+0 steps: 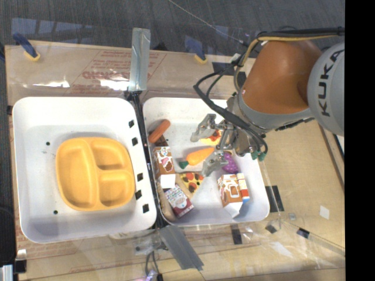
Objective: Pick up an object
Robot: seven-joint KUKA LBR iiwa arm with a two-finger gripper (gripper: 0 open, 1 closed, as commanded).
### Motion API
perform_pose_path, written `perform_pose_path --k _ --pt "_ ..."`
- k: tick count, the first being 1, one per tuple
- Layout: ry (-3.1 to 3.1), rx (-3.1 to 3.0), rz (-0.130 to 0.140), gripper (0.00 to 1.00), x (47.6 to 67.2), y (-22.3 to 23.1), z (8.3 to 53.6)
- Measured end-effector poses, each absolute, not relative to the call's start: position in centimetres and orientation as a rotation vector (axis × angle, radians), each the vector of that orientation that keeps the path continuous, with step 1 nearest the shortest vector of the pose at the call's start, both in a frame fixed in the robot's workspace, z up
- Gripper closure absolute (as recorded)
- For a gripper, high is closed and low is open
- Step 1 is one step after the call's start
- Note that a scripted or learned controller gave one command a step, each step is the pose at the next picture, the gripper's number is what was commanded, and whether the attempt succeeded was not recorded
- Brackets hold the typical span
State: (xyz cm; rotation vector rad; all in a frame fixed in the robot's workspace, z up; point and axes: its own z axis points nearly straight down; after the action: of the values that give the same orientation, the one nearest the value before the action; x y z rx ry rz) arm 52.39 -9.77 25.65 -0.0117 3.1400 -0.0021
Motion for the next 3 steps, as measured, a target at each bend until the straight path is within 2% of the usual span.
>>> perform_pose_path --k 1,2,3 --pt "3.127 -0.158 -0.003 0.0 54.1 -11.9 9.9" --pt "3.126 -0.204 -0.003 0.0 57.7 -13.4 9.8" --pt "3.131 -0.105 0.001 0.0 57.2 -15.0 9.8"
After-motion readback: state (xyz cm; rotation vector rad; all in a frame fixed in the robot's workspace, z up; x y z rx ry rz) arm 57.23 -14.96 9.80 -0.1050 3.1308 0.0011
